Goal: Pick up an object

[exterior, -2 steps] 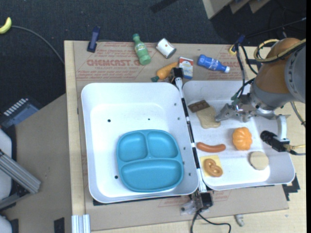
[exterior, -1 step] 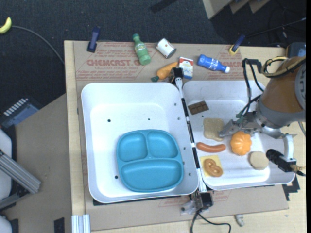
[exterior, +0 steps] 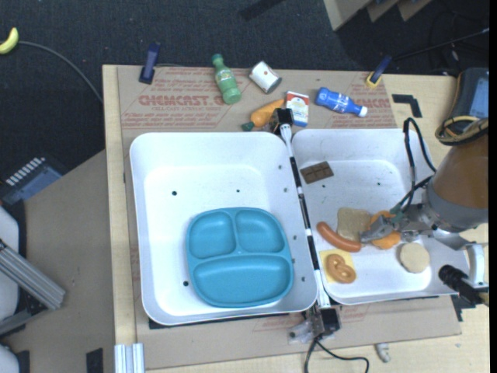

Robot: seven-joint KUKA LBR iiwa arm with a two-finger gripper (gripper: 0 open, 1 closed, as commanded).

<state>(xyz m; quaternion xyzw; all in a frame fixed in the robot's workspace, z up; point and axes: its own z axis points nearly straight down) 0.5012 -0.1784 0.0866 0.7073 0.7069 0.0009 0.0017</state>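
Note:
The right bin (exterior: 365,169) holds several play-food pieces. A red-orange sausage (exterior: 338,237) lies near its left wall, with a tan toast slice (exterior: 351,220) just behind it. An orange pretzel-like piece (exterior: 339,267) sits at the front, and a pale round cookie (exterior: 414,258) at the front right. A brown chocolate bar (exterior: 316,172) lies at the back left. My gripper (exterior: 386,226) reaches in from the right and hangs low over an orange piece (exterior: 386,242) between the toast and the cookie. It touches or nearly touches that piece.
A blue divided plate (exterior: 239,256) lies in the left bin (exterior: 155,169). Behind the bins on the bench lie a green bottle (exterior: 227,80), a white can (exterior: 265,76), a small carton (exterior: 297,107) and a blue bottle (exterior: 340,102). The arm's cables arc over the right bin's right side.

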